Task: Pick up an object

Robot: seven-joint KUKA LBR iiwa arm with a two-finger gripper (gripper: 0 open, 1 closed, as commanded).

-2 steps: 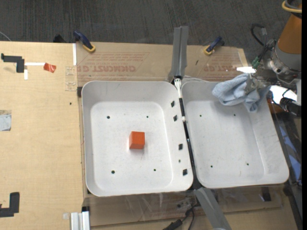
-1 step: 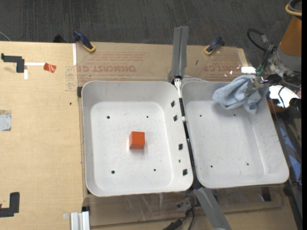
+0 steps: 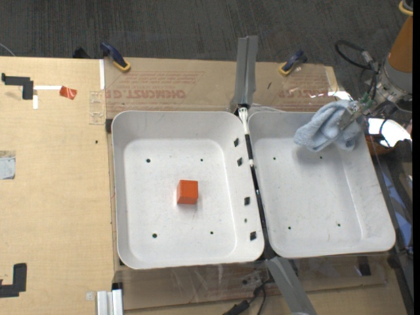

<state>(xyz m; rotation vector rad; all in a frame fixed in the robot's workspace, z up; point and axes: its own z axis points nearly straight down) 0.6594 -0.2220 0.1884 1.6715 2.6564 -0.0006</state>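
Looking down on two white bins sitting side by side on the bench. Finding the gripper reaching in over the far right corner of the right bin, below the grey arm and its orange band. Seeing a pale blue-grey cloth bunching up right against the gripper, draping down toward the bin's far edge and possibly hanging a little above the floor there, though not reading clearly at this slant. Not managing to tell whether the pincer is spread or pinching: the cloth and the wrist are covering that part.

Noticing an orange cube resting on the floor of the left bin, roughly central and slightly toward the near edge, well apart from the gripper and the cloth.

Spotting a grey bar running away from the seam between the bins, a sheet of cardboard lying beyond their far edges, and two blue-and-orange clamps gripping the cardboard's far edge. Seeing a small red piece lying near the far edge of the wooden worktop to the left.
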